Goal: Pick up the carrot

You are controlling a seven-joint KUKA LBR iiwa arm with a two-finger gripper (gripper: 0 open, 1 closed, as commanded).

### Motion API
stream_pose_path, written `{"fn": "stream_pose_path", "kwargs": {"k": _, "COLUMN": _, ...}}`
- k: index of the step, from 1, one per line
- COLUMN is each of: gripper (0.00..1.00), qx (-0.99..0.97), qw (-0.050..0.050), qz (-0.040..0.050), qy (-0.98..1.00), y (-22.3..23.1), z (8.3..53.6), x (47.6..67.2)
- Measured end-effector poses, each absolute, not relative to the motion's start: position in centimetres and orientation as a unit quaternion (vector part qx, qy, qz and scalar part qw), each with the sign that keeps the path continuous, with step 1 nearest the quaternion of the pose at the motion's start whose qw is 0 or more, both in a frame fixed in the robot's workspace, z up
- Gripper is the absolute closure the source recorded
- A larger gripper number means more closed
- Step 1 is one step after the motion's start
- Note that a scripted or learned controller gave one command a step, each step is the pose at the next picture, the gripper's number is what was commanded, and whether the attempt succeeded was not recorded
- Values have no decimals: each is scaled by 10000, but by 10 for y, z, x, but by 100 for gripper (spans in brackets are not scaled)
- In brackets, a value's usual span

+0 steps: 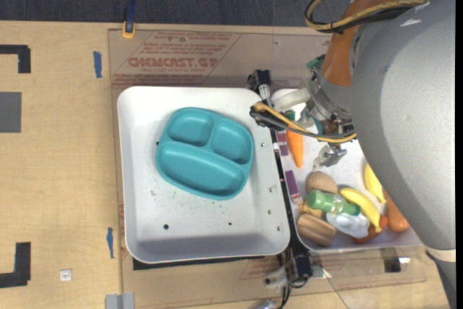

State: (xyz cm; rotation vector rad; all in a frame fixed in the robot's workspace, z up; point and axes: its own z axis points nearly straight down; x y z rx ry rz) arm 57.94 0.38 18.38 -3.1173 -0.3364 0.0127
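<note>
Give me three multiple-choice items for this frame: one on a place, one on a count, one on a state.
1. Where does the small orange carrot lie?
A. In the right white bin, near its left wall
B. On the teal tray
C. On the bench outside the bins

2. How many compartments does the teal plastic divided tray have?
A. One
B. Three
C. Six

3. How does the tray sit?
A. Tipped on edge
B. Upside down
C. Flat in the left white bin, compartments up

Answers:
1 A: the carrot sits just right of the divider between the bins.
2 B: two small sections and one long one.
3 C: its open hollows face the camera.
</note>
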Motion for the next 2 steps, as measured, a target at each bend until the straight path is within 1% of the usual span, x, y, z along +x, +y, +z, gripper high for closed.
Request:
{"fn": "stream_pose_path", "kwargs": {"k": 1, "gripper": 0, "qx": -9950, "qw": 28, "qz": 49, "qy": -999, "y": 10, "z": 184, "x": 514}}
{"fn": "stream_pose_path", "kwargs": {"k": 2, "gripper": 0, "qx": -9919, "qw": -6, "qz": 16, "qy": -1273, "y": -43, "z": 184, "x": 576}}
